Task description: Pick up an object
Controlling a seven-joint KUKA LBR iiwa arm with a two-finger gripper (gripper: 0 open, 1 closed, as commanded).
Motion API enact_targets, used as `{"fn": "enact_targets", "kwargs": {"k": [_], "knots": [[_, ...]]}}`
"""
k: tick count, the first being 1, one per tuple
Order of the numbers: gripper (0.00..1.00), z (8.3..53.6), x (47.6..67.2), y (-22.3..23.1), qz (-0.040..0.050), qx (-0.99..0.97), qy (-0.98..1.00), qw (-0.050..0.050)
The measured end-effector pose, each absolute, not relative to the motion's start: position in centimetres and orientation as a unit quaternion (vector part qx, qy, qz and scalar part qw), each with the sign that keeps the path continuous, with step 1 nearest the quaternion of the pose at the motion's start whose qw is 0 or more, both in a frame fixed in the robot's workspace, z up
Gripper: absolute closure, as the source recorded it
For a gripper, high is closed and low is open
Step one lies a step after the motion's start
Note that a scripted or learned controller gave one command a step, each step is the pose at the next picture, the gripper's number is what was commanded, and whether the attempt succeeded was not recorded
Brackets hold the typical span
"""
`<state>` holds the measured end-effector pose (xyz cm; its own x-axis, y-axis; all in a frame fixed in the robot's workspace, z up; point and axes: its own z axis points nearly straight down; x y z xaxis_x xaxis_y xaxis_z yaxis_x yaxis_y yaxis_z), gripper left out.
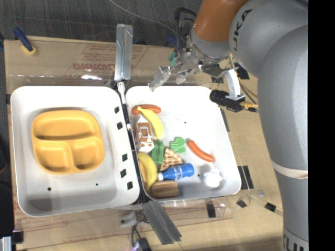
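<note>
Reaching in from the right, the arm (272, 61) held its gripper (166, 75) above the right bin's (220, 119) far rim, jaws apparently spread, holding nothing; the banana (153, 123) and sausage (200, 150) lay unpicked.

Bins (220, 116): smooth white plastic, faint sheen.
Divided tray (67, 140): yellow plastic, matt.
Toy bananas (152, 122): glossy yellow plastic.
Arm casing (277, 61): smooth grey, satin finish.
Wrist band (222, 9): glossy orange.
Bench (251, 135): matt wood-toned board.
</note>
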<state>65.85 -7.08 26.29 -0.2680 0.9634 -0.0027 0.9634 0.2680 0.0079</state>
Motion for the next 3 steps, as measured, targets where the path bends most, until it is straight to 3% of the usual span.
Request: {"fn": "enact_targets", "kwargs": {"k": [1,2,3], "knots": [[0.00,18.9,58.7,-6.3,-0.0024,0.641,0.768,-0.003],[0.00,10.5,63.5,-9.2,0.0016,0.659,0.752,0.003],[0.00,9.5,49.8,-14.3,0.0007,0.666,0.746,0.002]]}}
